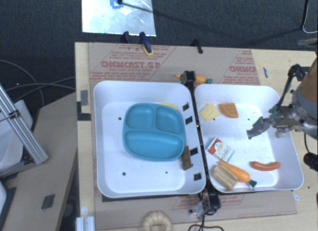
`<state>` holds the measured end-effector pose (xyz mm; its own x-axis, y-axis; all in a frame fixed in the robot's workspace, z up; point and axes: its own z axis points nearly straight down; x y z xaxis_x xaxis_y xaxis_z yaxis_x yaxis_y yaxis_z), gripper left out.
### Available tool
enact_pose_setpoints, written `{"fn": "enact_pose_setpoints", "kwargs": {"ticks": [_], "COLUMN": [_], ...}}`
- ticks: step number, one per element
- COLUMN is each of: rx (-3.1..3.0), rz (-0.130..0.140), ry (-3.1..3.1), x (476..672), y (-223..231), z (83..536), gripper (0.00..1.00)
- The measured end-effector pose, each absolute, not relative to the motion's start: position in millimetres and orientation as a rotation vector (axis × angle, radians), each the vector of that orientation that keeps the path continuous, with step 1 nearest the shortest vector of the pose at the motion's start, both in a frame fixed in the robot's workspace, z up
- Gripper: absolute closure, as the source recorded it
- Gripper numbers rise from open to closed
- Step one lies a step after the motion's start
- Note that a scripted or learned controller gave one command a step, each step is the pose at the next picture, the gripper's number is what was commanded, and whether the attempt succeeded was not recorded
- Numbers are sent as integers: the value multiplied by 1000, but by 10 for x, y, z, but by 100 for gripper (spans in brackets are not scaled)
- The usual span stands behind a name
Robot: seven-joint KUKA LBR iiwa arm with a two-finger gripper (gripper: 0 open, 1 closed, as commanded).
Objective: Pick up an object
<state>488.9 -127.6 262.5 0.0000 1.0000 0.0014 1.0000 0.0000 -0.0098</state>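
Probably a robotics lab, cardboard-topped bench (129, 61), two white bins (107, 125), aluminium framing (20, 130), loose cables (30, 83)

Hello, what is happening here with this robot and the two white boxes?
A grey robot arm reaches in from the right, and its gripper hangs over the right bin. That bin contains toy food: a sausage, a carrot, a bread roll, a small carton and a cheese piece. No item is seen between the gripper's fingers. The left bin holds a blue divided plate.

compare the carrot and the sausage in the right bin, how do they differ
The carrot is orange with a green tip; the sausage is red-orange all over. The carrot lies slanted, touching the bread roll; the sausage lies nearly level, apart from other things. Both are long, thin toy foods in the right bin.
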Motion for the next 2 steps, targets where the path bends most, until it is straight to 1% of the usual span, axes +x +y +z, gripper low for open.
{"fn": "enact_pose_setpoints", "kwargs": {"ticks": [1,2], "rx": [-2220,-2218], "rz": [-2,3], "ry": [-2226,-2221], "x": [4908,4848], "y": [-1272,-1266], "z": [2682,2075], "gripper": [0,0]}}
